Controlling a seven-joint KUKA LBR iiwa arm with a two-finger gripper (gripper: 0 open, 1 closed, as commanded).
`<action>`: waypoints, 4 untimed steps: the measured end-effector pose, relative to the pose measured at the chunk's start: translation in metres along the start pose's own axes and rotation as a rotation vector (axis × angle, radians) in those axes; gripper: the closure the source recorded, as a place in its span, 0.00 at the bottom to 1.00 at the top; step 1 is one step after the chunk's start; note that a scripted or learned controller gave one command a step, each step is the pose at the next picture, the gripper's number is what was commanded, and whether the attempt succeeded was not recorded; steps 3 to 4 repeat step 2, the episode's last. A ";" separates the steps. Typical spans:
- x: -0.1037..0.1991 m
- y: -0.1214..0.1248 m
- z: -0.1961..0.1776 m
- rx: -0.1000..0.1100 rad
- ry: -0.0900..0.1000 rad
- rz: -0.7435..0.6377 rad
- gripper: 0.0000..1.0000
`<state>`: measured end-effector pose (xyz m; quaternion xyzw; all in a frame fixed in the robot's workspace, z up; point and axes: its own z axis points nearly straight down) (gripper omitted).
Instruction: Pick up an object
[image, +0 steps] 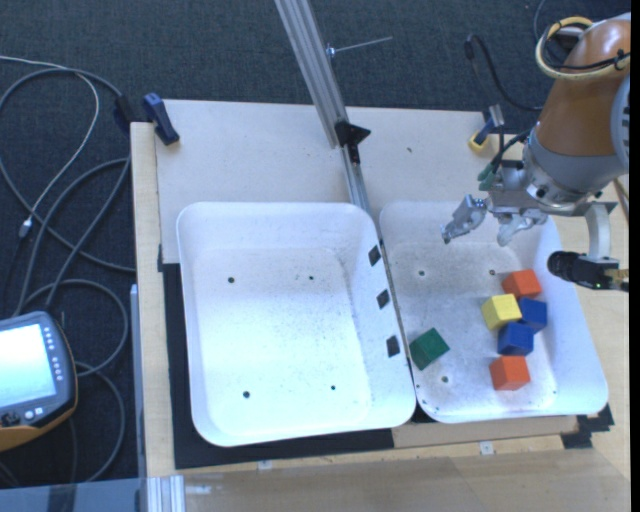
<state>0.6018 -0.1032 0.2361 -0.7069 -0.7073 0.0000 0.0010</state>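
Observation:
My gripper hangs open above the back part of the right bin, with nothing between its two fingers. In that bin, a green block lies alone near the left side. A cluster sits toward the right: an orange block, a yellow block, two blue blocks and another orange block nearest the front. The gripper stands behind and left of this cluster, apart from every block.
The left bin lies beside the right one, separated by a ridge with black clips. A metal rail slants across the bench's back. A blue clamp sits at the back left corner. Cables and a pendant lie on the floor.

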 end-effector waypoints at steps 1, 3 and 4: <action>-0.067 -0.026 0.123 0.006 0.000 0.004 0.00; -0.096 0.035 0.132 -0.007 -0.003 -0.002 0.00; -0.096 0.035 0.132 -0.007 -0.003 -0.002 0.00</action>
